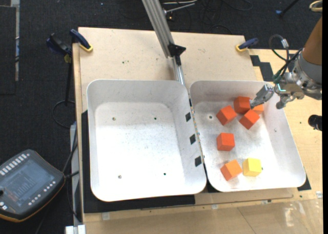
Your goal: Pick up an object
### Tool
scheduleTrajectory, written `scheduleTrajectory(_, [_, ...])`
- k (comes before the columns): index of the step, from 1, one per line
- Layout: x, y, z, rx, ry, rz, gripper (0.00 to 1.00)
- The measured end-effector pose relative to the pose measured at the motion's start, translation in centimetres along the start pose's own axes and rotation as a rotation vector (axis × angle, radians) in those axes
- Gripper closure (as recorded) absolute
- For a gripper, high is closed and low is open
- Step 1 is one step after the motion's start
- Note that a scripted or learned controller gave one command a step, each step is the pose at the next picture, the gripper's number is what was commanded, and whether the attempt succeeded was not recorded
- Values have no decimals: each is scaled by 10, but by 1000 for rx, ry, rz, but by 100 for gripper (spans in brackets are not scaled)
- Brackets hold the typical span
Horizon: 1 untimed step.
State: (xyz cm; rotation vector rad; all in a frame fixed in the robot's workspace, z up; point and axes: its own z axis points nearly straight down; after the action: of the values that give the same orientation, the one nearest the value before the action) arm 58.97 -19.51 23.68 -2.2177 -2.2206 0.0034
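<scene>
Your gripper (272,96) hovers at the right bin's (292,146) far edge, fingers spread and holding nothing; the nearest orange cube (242,104) lies just to its left, among the cluster.

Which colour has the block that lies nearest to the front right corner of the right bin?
Yellow, seen clearly in the camera view.

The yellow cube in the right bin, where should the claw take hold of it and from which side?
Grip the yellow cube across its near and far faces, coming straight down. An orange cube crowds its left face, so that side probably leaves little finger room.
</scene>
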Motion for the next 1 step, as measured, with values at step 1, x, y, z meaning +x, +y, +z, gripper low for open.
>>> scheduleTrajectory(1, [0, 0, -2, -2, -1, -1, 0])
